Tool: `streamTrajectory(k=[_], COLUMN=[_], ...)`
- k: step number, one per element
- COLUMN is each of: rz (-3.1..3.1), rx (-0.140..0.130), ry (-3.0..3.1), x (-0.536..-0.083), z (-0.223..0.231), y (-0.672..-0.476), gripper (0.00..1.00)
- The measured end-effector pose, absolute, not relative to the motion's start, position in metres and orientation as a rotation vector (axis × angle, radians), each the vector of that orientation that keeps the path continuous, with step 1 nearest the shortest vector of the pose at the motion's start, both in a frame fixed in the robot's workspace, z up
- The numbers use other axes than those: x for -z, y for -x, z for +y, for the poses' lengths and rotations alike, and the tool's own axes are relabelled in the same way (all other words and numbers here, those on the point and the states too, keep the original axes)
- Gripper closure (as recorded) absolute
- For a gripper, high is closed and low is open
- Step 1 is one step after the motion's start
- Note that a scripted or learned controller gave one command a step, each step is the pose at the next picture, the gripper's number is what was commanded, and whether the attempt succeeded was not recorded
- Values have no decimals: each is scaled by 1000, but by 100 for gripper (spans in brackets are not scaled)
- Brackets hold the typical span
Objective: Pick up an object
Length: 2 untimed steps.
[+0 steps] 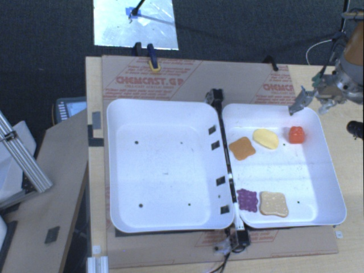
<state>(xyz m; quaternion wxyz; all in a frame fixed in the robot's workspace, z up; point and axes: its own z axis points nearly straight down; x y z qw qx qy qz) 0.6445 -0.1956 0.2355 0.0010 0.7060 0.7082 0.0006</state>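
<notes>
Gripper (312, 99) above the right bin's (329, 152) far rim, jaws spread, nothing between them; red object (296, 134) lies just below.

the arm comes in from the right side of the camera view, high in the frame, cut off by the edge so that little more than its wrist end shows. the wrist is a pale grey metallic body with a trace of orange at the very top right. the end effector (310, 101) hangs off the wrist toward the left and slightly downward. its two grey fingers (299, 102) are spread apart, one reaching out to the lower left, the other shorter and nearer the wrist. nothing sits between them. a thin light cable loops above the wrist, and a dark cable runs up beside it.
</notes>
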Motion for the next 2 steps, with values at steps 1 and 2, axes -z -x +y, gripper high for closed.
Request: streamTrajectory(k=[1, 2], rz=[2216, 2227], rx=[-16, -5], ry=[-2200, -2204], x=[-379, -381], z=[-189, -189], y=[-671, -670], gripper=[0, 100])
